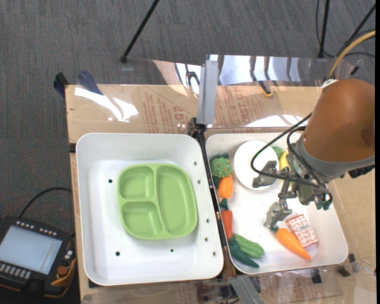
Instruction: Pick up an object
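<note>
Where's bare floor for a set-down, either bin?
Left bin: a bare white margin rings the green divided plate, widest along the near edge. Right bin: one open patch mid-floor, between the left-wall vegetables (broccoli, carrots, cucumber) and the gripper. Crowded: far end by the white plate, near-right corner with carton.

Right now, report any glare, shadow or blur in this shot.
Camera view: strong glare on the clear sheet behind the bins, washing out its print; the white plate is nearly blown out against the right bin; soft shadow under the green divided plate; the gripper is slightly soft, while the carrot beside it reads sharply.
</note>
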Robot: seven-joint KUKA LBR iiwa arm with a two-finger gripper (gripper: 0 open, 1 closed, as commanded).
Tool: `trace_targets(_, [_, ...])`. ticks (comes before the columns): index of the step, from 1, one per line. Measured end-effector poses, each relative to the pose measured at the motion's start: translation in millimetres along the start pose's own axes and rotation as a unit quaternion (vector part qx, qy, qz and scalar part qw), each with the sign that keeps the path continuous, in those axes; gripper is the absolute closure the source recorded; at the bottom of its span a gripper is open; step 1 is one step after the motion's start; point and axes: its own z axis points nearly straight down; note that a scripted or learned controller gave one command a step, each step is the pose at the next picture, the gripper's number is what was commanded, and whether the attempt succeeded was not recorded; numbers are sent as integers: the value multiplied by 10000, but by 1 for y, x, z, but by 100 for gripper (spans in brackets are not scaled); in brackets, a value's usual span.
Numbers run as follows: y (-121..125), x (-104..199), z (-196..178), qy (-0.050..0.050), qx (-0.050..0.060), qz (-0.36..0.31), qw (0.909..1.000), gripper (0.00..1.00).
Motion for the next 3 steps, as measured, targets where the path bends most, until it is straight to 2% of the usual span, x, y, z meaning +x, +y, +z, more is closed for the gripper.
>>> trace_targets(1, [-52,43,124,3,1,245,9997,0])
trace_targets(2, [-50,42,115,3,-4,214,9998,100])
trace_targets(3, [-13,45,112,5,-3,-180,9998,100])
